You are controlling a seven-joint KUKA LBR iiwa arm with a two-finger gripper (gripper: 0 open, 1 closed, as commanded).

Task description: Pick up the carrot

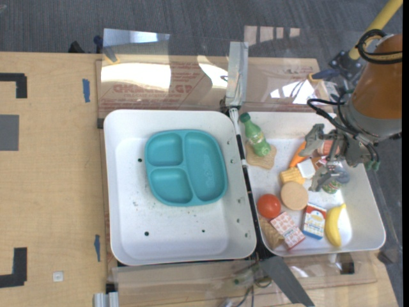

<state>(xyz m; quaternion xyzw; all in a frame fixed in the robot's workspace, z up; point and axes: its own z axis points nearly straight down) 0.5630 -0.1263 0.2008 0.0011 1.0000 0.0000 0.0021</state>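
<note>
Two white bins side by side on the bench. Left bin (pixel 128 235): a teal divided plate (pixel 186 166) lies near its middle, three compartments, nothing in them.

Right bin (pixel 377 232): crowded. A green bottle (pixel 256 137) lies on its side near the upper left corner, its base resting over a tan slice of bread (pixel 261 158). The carrot (pixel 298 153), thin and orange, lies tilted near the bin's middle top, just left of my gripper (pixel 324 162). Below the carrot sits a small white-and-yellow block (pixel 302 170), and under that a round tan bun (pixel 294 196). A red tomato (pixel 269 205) sits just left of the bun. Lower down: a pink patterned box (pixel 287 229), a small carton with red and blue print (pixel 314 222), and a yellow banana (pixel 334 225) at the lower right, close beside the carton.

My arm (pixel 378 88) comes in from the right, the orange band above the wrist over the bin's upper right corner. My gripper hangs low over the clutter on the right side of this bin, near the carrot's right end. Dark linkages and small items crowd around my fingertips; I cannot tell whether my jaws are apart or together, nor whether anything is between them. The carrot lies in the bin.
</note>
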